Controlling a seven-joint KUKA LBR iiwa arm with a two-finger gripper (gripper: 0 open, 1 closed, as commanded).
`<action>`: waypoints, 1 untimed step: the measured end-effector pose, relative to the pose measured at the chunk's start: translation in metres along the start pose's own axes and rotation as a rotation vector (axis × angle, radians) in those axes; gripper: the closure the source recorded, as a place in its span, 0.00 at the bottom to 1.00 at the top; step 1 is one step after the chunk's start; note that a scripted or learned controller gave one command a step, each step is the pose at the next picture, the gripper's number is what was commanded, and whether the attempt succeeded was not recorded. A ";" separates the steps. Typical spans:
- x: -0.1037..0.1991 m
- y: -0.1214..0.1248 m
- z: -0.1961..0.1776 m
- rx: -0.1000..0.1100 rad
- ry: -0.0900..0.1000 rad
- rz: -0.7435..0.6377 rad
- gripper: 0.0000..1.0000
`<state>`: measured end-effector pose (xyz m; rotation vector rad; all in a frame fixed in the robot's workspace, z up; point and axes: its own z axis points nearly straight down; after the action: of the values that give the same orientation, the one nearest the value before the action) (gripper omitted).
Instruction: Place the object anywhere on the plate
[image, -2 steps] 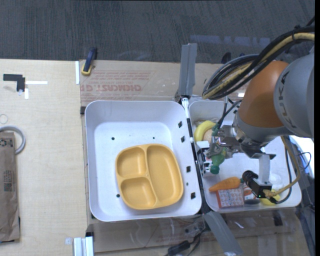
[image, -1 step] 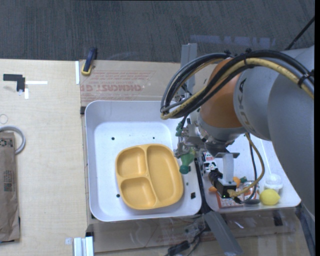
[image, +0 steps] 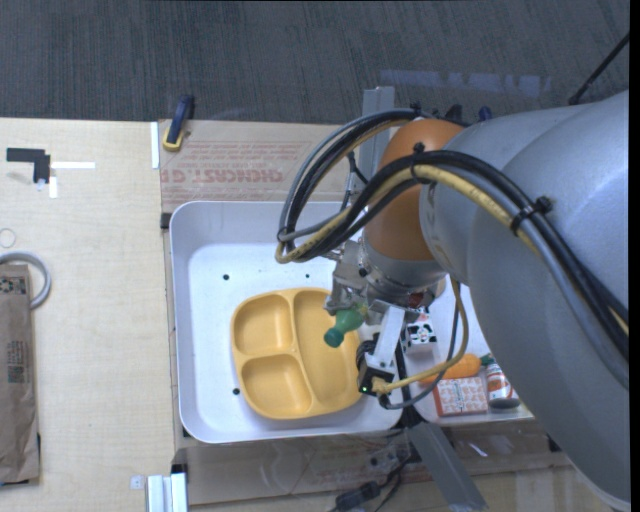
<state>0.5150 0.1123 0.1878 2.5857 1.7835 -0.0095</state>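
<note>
Green object (image: 345, 327) at your gripper (image: 352, 322) over the yellow plate's (image: 275, 352) right compartment, arm bent down from the right, fingers' state cannot be told.

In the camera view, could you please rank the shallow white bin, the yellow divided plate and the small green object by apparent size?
1. Shallow white bin
2. Yellow divided plate
3. Small green object, at the gripper
</note>
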 end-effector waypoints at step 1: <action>0.037 0.078 -0.040 -0.001 0.000 0.300 1.00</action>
<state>0.6011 0.1195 0.2275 2.8221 1.3767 -0.0087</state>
